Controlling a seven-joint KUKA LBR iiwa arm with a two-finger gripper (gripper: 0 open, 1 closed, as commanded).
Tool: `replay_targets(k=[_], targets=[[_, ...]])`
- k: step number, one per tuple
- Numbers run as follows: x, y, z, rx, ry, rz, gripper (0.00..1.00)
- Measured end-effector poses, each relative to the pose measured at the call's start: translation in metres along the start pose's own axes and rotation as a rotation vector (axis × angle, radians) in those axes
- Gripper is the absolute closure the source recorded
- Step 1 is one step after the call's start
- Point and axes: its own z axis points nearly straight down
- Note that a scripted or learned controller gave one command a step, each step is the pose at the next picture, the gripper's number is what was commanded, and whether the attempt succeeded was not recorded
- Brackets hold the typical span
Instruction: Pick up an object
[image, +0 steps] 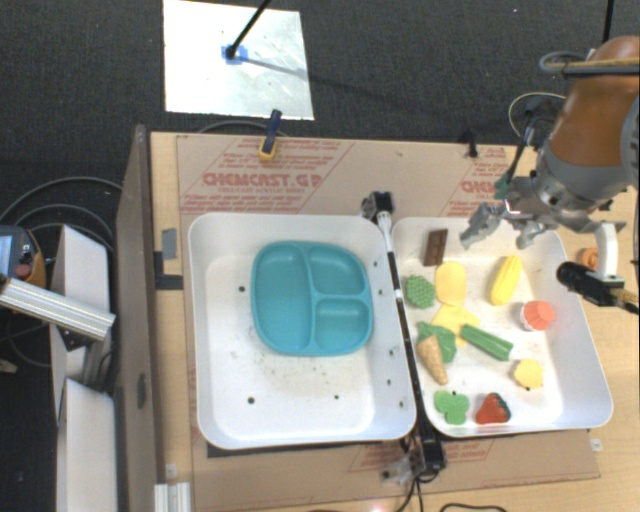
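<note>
— Arm pose?
— Reaching in from the right, orange band up by the top right corner, wrist bent down over the far edge of the right bin (600, 400). Gripper (506, 228) spread wide, two grey fingers splayed apart, nothing between them. Hovering above the bin's upper part, near a small brown block (435, 246) and a yellow corn cob (506, 279).

— Right bin contents?
— Toy food, crowded. Brown block at the top left, pale yellow piece (451, 282) just below it, green bumpy piece (419, 292) beside that against the divider. Corn cob tilted, further right. Round orange and white piece (538, 315) near the right wall. Green stick (486, 342) lying at a slant mid-bin, carrot-like cone (432, 358) just left of it. Small yellow lump (528, 374) lower right, red strawberry (491, 408) and green broccoli (451, 406) along the near edge.

— Left bin (225, 400)?
— Teal divided plate (311, 299), three compartments, lying flat in the upper middle.

— Underneath?
— Brown cardboard on the table (300, 175).
</note>
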Motion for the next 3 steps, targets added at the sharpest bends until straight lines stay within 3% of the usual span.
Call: replay_targets(k=[1, 2, 3], targets=[[-0.068, 0.012, 0.056, 0.000, -0.002, 0.004, 0.00], [-0.097, 0.024, 0.159, -0.006, -0.002, 0.001, 0.00], [-0.096, 0.024, 0.149, -0.004, -0.002, 0.001, 1.00]])
